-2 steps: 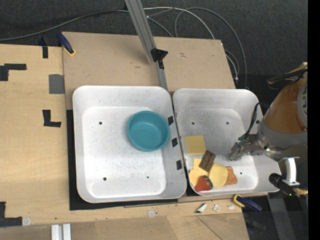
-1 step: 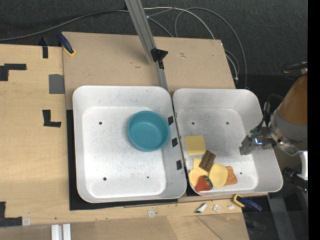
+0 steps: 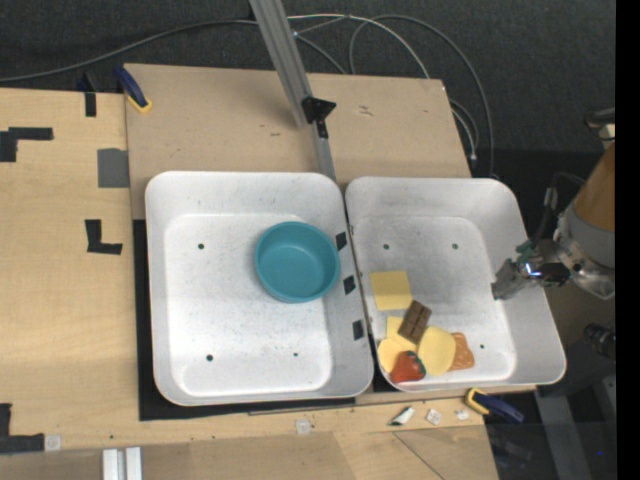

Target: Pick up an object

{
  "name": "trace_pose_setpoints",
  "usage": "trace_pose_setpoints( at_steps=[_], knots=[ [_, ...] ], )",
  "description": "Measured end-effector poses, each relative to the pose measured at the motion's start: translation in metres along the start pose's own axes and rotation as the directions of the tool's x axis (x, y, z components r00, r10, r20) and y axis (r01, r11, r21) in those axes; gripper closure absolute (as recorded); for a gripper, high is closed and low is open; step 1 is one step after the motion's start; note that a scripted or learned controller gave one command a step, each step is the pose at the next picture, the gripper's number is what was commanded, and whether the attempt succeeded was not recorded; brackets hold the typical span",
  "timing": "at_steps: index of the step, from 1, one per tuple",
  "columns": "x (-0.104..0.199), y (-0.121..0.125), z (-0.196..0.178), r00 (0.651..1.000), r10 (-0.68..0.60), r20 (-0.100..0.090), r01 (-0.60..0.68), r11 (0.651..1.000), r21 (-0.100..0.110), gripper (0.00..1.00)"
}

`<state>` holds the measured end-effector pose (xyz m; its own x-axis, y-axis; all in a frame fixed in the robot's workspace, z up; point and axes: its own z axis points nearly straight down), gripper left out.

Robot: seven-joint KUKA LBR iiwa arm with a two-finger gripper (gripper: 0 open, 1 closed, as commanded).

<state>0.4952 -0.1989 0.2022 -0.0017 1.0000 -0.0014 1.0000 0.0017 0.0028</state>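
Two white bins, side by side mid-frame: left bin [image 3: 180,298], right bin [image 3: 470,218]. One blue bowl [image 3: 296,260], alone in the left bin. One heap at the right bin's lower left, the likeliest pick: yellow block [image 3: 391,290], brown bar [image 3: 414,319], pale disc [image 3: 436,350], red piece [image 3: 406,366]. One gripper [image 3: 512,277] at the right rim, carrying nothing; open or closed, cannot tell.

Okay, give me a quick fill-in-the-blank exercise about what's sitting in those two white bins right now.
1. The teal bowl sits in the ____ bin.
2. The yellow block lies in the right bin, just above a ____ bar.
3. The gripper is at the right bin's ____ rim.
4. The red piece lies near that bin's ____ edge.

Missing words: left; brown; right; bottom
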Motion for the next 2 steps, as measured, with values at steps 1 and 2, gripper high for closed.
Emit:
trace_pose_setpoints(
  at_steps=[1,2],
  knots=[
    [-0.001,-0.001,-0.063,1.000,0.000,0.001,0.000,1.000,-0.003,1.00],
    [0.049,0.001,-0.047,1.000,-0.004,-0.003,0.004,1.000,0.005,1.00]
  ],
)
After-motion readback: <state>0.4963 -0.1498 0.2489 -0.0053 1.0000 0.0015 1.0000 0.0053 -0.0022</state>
